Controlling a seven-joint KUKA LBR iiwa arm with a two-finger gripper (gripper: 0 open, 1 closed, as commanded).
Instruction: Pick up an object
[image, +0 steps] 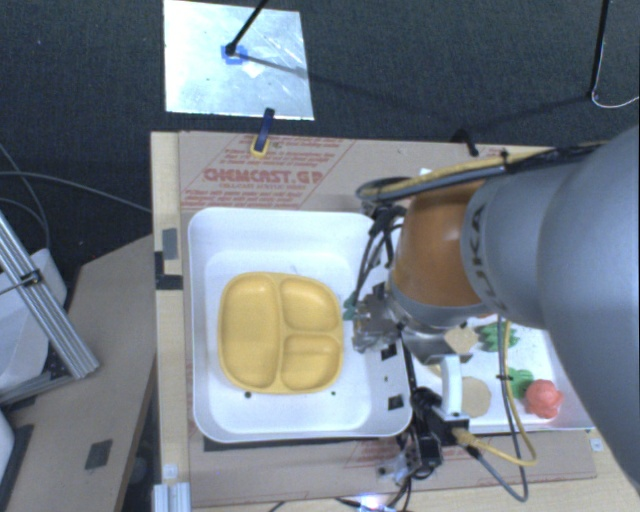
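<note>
Plate (280, 332) lay in the left bin (280, 238), with the gripper (372, 328) just beside it.
You had the yellow three-part plate flat on the bin floor, a little left of the middle, its two small wells towards the arm. The gripper hung at that bin's right wall, just off the plate's right edge. You couldn't tell whether it was released or clenched, because the grey arm (560, 250) and its orange band (435, 250) covered it from above. The arm also hid most of the right bin (532, 352). There a red lump (543, 398), a green piece (520, 379) and a tan disc (478, 398) lay close together, well apart from the plate. Both bins rested on a brown printed sheet (270, 165).
</note>
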